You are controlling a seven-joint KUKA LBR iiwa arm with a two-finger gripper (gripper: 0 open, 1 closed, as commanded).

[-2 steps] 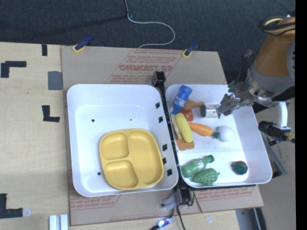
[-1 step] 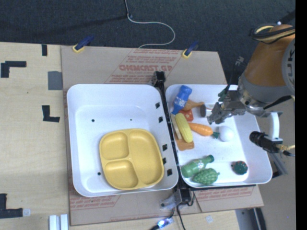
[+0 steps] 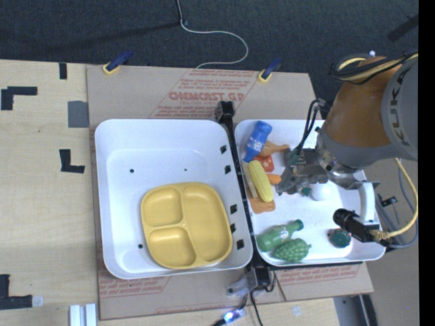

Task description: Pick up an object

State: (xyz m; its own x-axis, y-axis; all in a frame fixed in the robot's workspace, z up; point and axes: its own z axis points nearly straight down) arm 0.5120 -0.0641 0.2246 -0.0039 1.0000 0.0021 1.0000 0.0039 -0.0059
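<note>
You are looking at a pale wooden tabletop (image 3: 41, 202) carrying a cardboard sheet (image 3: 204, 94), with dark carpet (image 3: 102, 12) lying beyond. Left bin (image 3: 115, 141): holding one yellow divided plate (image 3: 185, 224). Right bin (image 3: 367, 253): holding a blue bottle (image 3: 257, 138), corn cob (image 3: 259, 180), green bottle (image 3: 279, 234) and green bumpy fruit (image 3: 291, 250). The gripper (image 3: 293, 178) is hanging over the right bin beside the corn cob; jaws' state: cannot be told.

Grey arm with orange band reaches in from right, wrist bent down; hand (image 3: 291, 179) low, pointing left, fingers unclear.
</note>
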